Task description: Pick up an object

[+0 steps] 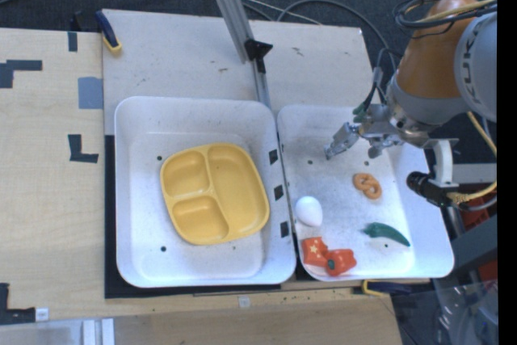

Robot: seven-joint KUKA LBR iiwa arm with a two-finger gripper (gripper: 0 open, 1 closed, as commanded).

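Observation:
The right bin (420, 254) holds several small items. An orange pretzel-shaped piece (367, 185) lies near its middle right, and a white egg (308, 211) sits by its left wall. A green pepper-like piece (386, 233) lies at the lower right, with a red and orange toy (327, 254) at the front left corner. My gripper (352, 151) hangs over the upper middle of this bin, above and left of the orange piece. Its fingers stand open with nothing between them.
The left bin (137, 254) holds a yellow divided plate (214, 193). A slanted metal rail (230, 0) runs down to the divider between the bins. Cables lie on the dark floor at the back, and a yellow and blue clamp (109, 32) sits at the bench's far left.

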